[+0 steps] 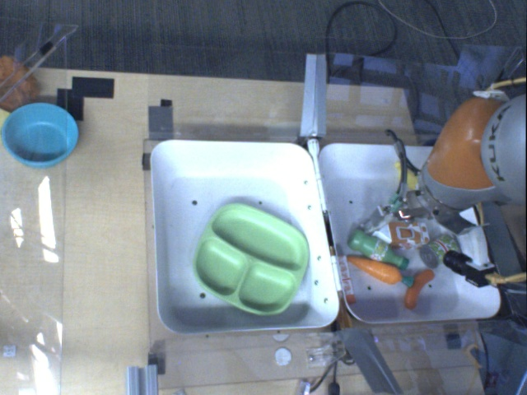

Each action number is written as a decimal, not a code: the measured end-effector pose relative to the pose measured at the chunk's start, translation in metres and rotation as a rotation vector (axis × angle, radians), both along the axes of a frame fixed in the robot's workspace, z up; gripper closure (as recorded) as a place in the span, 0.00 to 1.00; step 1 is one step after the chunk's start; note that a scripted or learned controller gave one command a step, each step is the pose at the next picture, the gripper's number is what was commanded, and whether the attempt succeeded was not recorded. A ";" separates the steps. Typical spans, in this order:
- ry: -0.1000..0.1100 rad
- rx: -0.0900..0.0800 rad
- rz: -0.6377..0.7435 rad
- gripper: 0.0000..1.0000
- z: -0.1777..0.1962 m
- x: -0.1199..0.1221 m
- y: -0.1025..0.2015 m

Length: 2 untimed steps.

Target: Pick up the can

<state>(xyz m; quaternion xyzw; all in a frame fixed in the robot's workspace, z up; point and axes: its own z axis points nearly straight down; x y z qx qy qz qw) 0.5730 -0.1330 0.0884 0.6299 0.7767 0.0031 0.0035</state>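
In the right bin [362, 179], a small can [436, 249] lies on its side among clutter, its grey round end facing the front. My gripper [405, 220] hangs low over this clutter, just left of and behind the can, below the orange band [461, 151] of the arm. A small orange-and-white packet [406, 234] lies right under the gripper. The arm's wrist hides part of the pile.
A green bottle-like cylinder [375, 248], an orange carrot [375, 269] and a red-orange sausage [417, 287] lie at the front of the right bin. The left bin [173, 220] holds a green divided plate [251, 257]. A blue bowl [39, 134] stands on the bench at far left.
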 end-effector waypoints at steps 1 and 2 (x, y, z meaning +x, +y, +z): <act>-0.002 -0.004 0.056 0.00 0.155 0.074 -0.072; 0.001 -0.004 0.143 0.00 0.095 0.098 -0.071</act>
